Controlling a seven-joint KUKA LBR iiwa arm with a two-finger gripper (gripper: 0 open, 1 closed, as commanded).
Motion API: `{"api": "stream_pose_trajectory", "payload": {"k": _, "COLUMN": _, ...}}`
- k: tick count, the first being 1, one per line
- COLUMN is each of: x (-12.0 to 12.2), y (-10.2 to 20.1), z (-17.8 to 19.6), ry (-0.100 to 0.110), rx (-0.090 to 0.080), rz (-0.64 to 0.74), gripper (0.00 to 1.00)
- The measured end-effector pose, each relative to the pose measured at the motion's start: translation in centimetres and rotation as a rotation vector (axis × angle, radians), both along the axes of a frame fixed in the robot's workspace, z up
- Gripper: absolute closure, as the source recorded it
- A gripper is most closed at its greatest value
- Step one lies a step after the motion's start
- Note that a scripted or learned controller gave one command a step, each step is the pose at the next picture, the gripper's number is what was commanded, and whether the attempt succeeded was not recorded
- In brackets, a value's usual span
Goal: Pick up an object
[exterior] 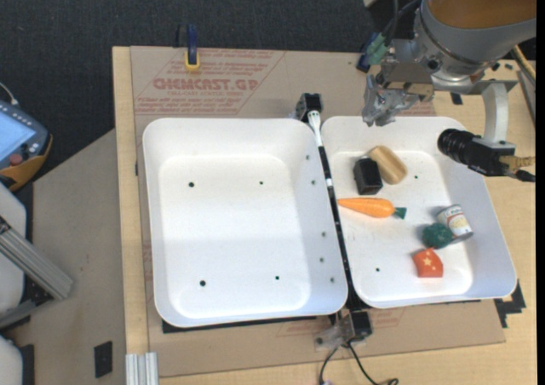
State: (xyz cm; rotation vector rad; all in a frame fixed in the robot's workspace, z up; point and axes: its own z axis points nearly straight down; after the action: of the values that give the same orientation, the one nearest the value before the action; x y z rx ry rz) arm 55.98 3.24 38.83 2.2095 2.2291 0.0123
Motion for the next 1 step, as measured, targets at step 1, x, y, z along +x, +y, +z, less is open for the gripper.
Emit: {"api": "stream_pose_trajectory", "payload": {"k": 1, "x": -4.10, "y": 8.14, "z": -4.51, "ry": 0.016, "rx": -0.001, "rz": 0.001, "gripper": 1.00}}
